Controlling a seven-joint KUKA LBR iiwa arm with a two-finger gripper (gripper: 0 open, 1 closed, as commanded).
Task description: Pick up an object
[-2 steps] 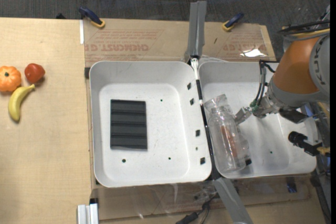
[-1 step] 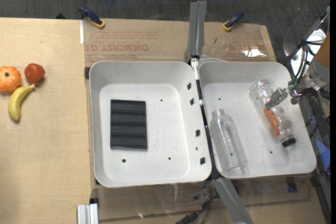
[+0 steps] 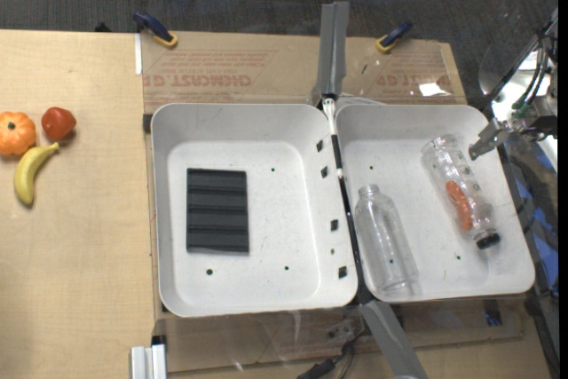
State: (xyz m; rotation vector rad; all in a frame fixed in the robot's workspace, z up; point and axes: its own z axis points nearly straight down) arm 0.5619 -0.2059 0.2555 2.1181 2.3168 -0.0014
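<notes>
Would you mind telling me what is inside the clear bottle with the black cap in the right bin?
The bottle is see-through, and something orange-red shows inside it around its middle. The view is too small to tell what that is. It lies in the right bin.

Even overhead light on my feed, soft shadows inside white bins (image 3: 169, 191). Glare washes out right edge. Clear bottles (image 3: 386, 240) hazy; focus otherwise acceptable.

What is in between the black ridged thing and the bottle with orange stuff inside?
In the camera view, the empty clear bottle lies between the black ridged block and the bottle with orange inside, past the divider where both bins meet.
</notes>
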